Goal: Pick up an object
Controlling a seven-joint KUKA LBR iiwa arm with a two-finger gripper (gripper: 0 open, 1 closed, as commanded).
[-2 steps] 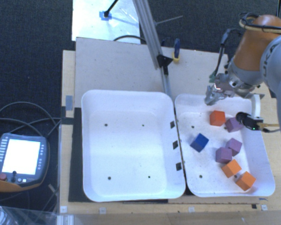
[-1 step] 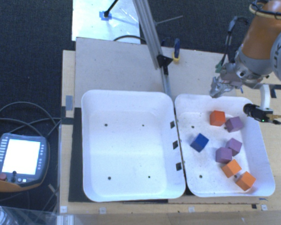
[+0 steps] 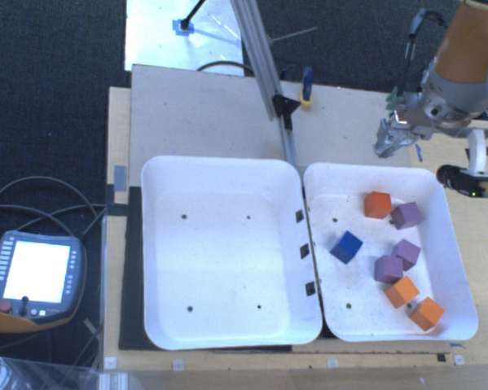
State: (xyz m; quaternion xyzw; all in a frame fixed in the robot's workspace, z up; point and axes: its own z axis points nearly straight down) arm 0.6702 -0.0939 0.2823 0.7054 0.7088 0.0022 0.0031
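Overhead: grey arm's gripper [image 3: 391,143] hangs above worktop [image 3: 216,107] behind right white plastic bin [image 3: 460,267]; grip state: cannot tell. Small cubes inside bin: orange cube [image 3: 378,204] touching purple cube [image 3: 406,215], blue cube [image 3: 346,247] apart. Risk: crowded neighbours blocking clean grasp.

The grey arm [image 3: 471,55] reaches in from upper right, its wrist tilted downward.
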